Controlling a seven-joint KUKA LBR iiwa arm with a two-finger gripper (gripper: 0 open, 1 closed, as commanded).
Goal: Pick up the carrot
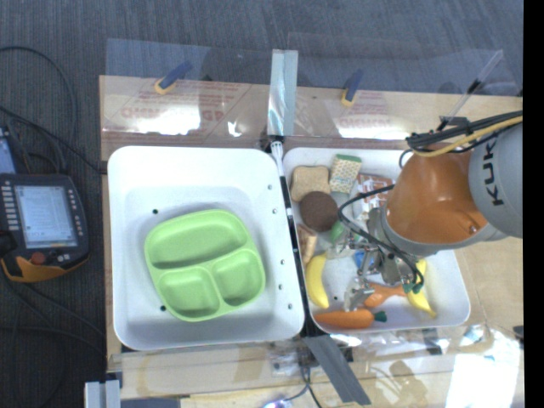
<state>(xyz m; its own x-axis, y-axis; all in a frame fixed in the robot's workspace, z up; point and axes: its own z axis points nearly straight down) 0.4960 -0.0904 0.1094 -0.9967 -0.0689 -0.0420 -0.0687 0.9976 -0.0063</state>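
The carrot [347, 319] lies on its side at the lower edge of the right bin [455, 308], in the lower right part of the frame, a smooth orange taper with a small green tip pointing right. The claw [367, 289] hangs just above and slightly right of it, near but apart from it, and nothing sits visibly between its parts. Cables and metal fittings crowd around the claw, so whether it stands wide or narrow cannot be told. A second orange piece [387, 296] lies just beside the claw, to the right.

The arm [438, 202] reaches in from the right, its glossy orange band rounded like a dome, with grey casing behind.

In the same bin a curved yellow banana [316, 280] lies left of the claw, a second banana [419, 294] lies toward the bin's right side, a round dark brown object [318, 210] sits above, and a tan slice of bread [309, 181] with a pale, dotted cracker-like block [344, 173] rests near the top edge.

The left bin [127, 253] is a shallow white plastic tray holding a light green divided plate [204, 263] with three compartments, matte and rounded. Both bins sit on a pale wooden worktop [115, 113].
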